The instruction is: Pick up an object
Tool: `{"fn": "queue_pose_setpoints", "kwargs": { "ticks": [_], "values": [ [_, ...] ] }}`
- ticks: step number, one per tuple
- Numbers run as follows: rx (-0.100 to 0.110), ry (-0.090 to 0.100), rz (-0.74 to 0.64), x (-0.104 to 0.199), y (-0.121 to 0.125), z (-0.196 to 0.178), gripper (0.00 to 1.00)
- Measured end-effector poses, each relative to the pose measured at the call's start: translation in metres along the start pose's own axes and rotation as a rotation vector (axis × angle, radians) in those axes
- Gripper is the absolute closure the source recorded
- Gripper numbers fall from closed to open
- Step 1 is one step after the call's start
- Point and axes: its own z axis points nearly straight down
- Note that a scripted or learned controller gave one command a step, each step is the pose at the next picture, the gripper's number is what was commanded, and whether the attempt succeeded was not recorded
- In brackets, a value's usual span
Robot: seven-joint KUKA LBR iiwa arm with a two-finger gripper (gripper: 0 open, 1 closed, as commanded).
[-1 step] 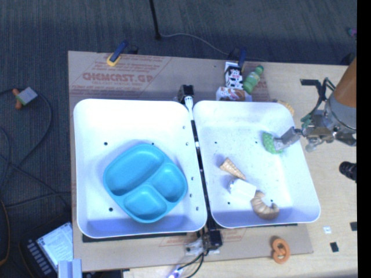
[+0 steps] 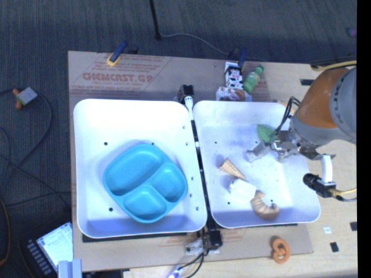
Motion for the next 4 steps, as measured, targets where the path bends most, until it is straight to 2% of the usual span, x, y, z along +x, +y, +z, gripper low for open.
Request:
{"fn": "queue_pose_setpoints", "kwargs": {
  "ticks": [1,2,3,4],
  "values": [
    [-0.007,-0.003,0.001,0.069,-0.052,0.007,0.00],
    [-0.012,-0.006,0.003,0.098,-0.083,0.007,0.00],
    [-0.015,-0.007,0.004,0.097,-0.082,-0.004,1.00],
    [-0.001,-0.003,0.003,-0.005,-0.052,-0.105,1.00]
  ]
}}
